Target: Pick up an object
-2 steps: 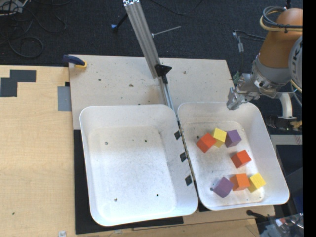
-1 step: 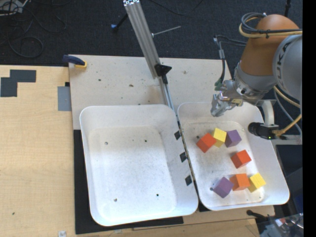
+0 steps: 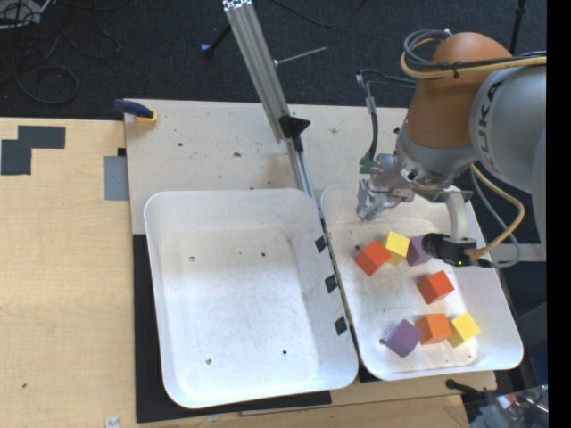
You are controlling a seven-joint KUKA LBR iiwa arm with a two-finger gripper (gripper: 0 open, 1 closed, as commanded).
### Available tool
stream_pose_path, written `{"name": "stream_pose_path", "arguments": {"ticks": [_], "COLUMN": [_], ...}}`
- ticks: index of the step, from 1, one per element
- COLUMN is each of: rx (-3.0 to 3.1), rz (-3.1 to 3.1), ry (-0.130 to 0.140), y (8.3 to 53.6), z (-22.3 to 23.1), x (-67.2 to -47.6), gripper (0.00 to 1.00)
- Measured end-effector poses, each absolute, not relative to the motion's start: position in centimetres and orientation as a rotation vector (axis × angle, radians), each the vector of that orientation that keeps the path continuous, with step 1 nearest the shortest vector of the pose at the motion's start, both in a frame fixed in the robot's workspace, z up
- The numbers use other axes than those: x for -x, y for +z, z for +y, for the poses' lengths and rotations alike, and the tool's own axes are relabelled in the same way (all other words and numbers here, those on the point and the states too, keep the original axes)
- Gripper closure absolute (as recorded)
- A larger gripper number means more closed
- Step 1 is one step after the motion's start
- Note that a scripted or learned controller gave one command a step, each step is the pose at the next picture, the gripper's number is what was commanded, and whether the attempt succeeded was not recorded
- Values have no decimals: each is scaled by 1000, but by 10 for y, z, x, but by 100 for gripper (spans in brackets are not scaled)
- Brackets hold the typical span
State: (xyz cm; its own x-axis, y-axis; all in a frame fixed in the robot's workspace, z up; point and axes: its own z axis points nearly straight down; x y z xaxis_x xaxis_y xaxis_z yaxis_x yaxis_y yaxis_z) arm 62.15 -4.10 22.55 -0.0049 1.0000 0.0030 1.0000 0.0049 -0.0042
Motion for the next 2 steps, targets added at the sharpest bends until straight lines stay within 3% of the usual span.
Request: {"name": "stream_pose_path", "arguments": {"ticks": [1,2], "rx": [2212,2212], "rz": [-2222,-2223], "ry": [3,4], "y": [230,239], "z": [10,55], "x": [-590,-571], "gripper": [100,100]}}
